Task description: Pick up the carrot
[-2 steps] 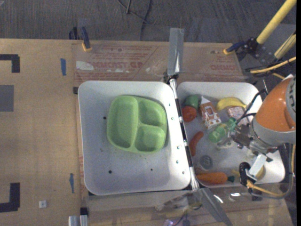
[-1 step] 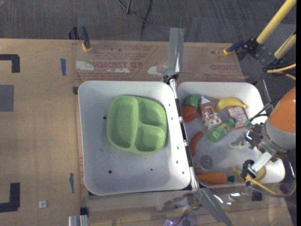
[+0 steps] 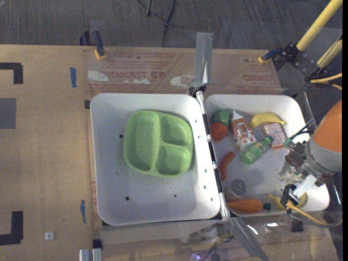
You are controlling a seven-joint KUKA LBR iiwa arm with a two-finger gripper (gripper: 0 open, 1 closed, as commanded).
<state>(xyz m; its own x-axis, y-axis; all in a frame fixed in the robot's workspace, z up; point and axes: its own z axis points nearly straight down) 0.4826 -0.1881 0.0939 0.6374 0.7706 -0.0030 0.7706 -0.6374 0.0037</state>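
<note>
Carrot (image 3: 246, 205) lies against the bin's (image 3: 266, 174) near wall. Your claw (image 3: 293, 179) hangs beside the carrot, opening indeterminate, and could strike that wall.

Lit evenly from above, fairly bright. Weak shadows around the green plate (image 3: 159, 143) in the left bin (image 3: 109, 189). Slightly washed-out on the white surfaces. Soft and grainy, blurrier toward the right edge.
</note>
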